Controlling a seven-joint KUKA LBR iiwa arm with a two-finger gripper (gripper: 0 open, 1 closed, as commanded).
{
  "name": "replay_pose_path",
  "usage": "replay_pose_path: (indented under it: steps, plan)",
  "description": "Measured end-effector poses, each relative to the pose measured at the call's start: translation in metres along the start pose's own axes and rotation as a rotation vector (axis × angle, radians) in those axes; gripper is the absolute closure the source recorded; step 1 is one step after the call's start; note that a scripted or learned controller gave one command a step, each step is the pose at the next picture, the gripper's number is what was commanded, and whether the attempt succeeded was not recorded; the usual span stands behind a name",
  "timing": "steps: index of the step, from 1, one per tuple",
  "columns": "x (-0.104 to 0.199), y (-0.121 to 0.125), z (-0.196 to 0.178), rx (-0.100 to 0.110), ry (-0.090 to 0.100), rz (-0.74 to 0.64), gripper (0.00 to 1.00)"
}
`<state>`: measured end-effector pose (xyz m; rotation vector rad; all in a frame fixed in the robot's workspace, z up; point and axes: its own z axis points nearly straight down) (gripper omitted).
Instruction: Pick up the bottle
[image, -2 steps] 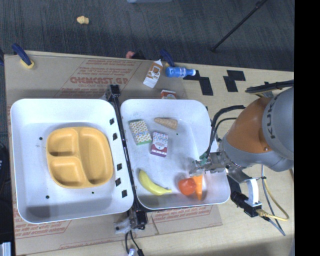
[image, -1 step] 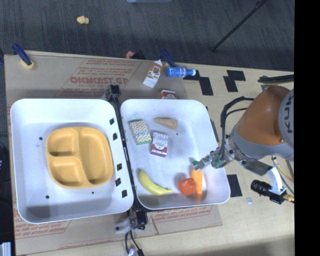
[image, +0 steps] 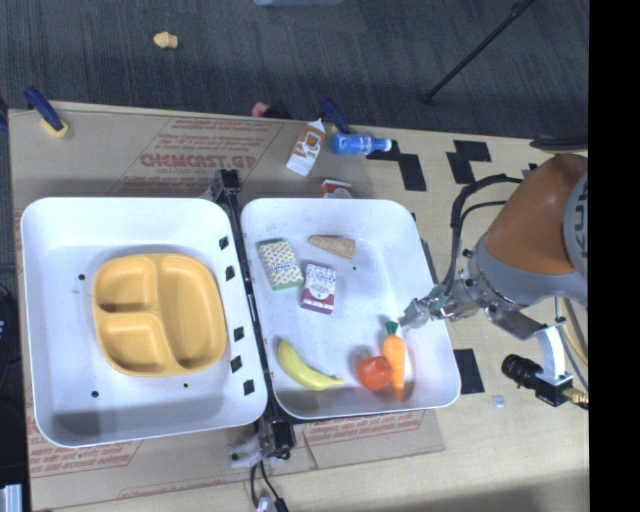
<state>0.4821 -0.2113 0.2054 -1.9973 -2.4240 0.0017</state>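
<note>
**Jaws low over right bin, bottle not yet approached**

Jaws: state cannot be told; the tip is small and blurred against the bin wall, and nothing is seen held there. Gripper (image: 415, 312) sits at the right bin's (image: 375, 222) right edge, just above the carrot (image: 396, 364) and tomato (image: 374, 372) in that bin's near-right corner.

Also in the right bin: banana (image: 305, 367) along the near edge, two small cartons (image: 280, 264) and (image: 319, 287) toward the middle, a bread-like piece (image: 331, 245) toward the far edge.

Left bin (image: 40, 300) carries a yellow divided tray (image: 160, 312).

Bottle (image: 358, 145), blue, lies on its side on the bench (image: 180, 155), outside both bins, beyond the right bin's far edge, beside a small carton (image: 305, 148). Well apart from the gripper.

Progress, as judged: nothing done. Bottle untouched, no grasp. Left to do: carry the arm across the bin to its far side, descend on the bottle, close, lift.
</note>
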Motion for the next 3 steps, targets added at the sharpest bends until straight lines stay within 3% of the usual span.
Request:
replay_pose_path:
  steps: [1,2,3]
  plan:
    - [0.002,-0.006,0.076,0.003,0.004,0.284,1.00]
    - [0.005,-0.005,0.032,0.001,0.002,0.271,1.00]
    - [0.004,-0.005,0.002,-0.001,0.000,0.133,1.00]
